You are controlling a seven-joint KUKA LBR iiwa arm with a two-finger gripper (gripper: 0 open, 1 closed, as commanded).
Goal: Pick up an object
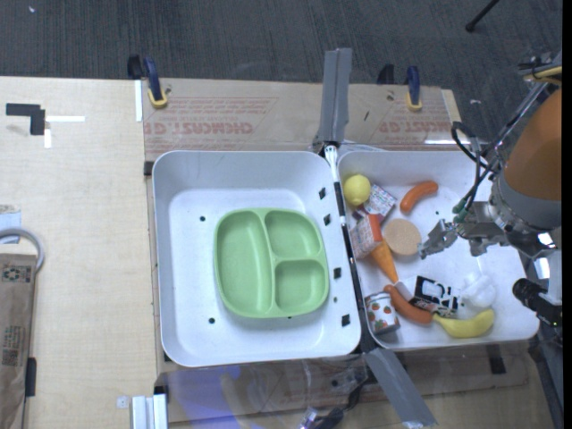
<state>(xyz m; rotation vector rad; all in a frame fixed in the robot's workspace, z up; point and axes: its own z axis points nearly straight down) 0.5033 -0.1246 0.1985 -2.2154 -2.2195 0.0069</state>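
My gripper (435, 239) hangs over the middle of the right bin (447, 164), open with nothing between its fingers. It sits just right of a round tan disc (401, 237). Around it lie a yellow lemon (357, 189), an orange sausage (418, 195), a carrot (385, 261), small printed packets (365, 233), a second sausage (409, 307), a small can (382, 313), a banana (466, 323), a black-and-white card (435, 292) and a crumpled white piece (478, 289). The arm (536, 172) comes in from the right.
The left bin (179, 239) holds a green divided plate (271, 263). A grey divider bar (336, 96) runs between the bins at the back. Clamps (154, 88) hold the cardboard behind the bins. A brown paper bag (13, 311) lies at the far left.
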